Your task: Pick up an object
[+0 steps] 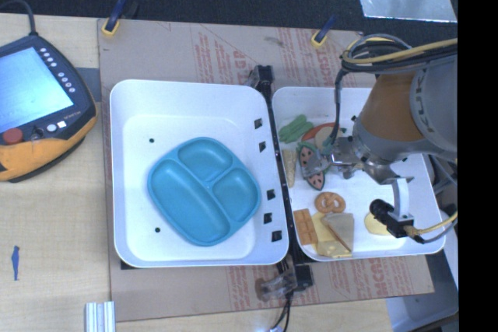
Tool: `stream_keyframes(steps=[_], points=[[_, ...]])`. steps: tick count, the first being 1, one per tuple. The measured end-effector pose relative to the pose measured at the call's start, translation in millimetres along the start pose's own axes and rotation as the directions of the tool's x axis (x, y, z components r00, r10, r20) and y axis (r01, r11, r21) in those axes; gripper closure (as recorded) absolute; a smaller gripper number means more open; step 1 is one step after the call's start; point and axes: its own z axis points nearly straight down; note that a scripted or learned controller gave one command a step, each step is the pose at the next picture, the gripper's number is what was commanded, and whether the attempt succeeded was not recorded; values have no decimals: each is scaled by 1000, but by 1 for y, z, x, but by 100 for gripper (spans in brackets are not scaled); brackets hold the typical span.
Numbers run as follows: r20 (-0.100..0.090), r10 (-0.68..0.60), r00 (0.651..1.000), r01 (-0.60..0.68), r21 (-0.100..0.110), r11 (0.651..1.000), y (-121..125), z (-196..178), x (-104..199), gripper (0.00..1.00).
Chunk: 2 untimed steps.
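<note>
Hovering low in right bin [436,190], gripper [336,158]; finger state unreadable. Watermelon slice [313,165] touching at nine o'clock, long axis twelve-to-six.

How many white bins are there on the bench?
2. The left white bin holds a blue divided plate. The right white bin sits right beside it, with toy food inside and the robot arm reaching over it.
</note>
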Motion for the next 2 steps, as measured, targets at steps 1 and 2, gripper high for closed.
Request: stream_keyframes(steps=[1,2], points=[[-1,0,1000,0,8,1000,-3,-10,-1,100],[-4,-4,1000,4,-3,1000,2,-105,59,100]])
